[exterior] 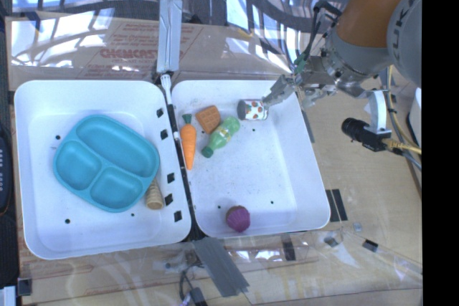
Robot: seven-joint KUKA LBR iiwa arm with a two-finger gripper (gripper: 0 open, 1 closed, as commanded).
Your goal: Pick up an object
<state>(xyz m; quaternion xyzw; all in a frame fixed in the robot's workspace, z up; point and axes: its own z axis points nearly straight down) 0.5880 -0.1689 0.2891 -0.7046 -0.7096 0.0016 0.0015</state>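
The right bin (287,175) holds several small objects. A small white can with red spots (252,110) lies on its side near the bin's back wall. My gripper (270,99) comes down at a slant from the right, and its tip is right at the can's right end. Whether it grips the can is unclear. Left of the can lie a brown toast-like piece (208,118), a green bottle (220,137) and an orange carrot (188,144). A purple round object (238,218) sits near the front wall.
The left bin (29,226) holds a blue divided plate (106,162) and a tan cone (154,195) at its right edge. A divider ridge (174,154) separates the bins. The arm's body (373,18) hangs over the right bin's back right corner.
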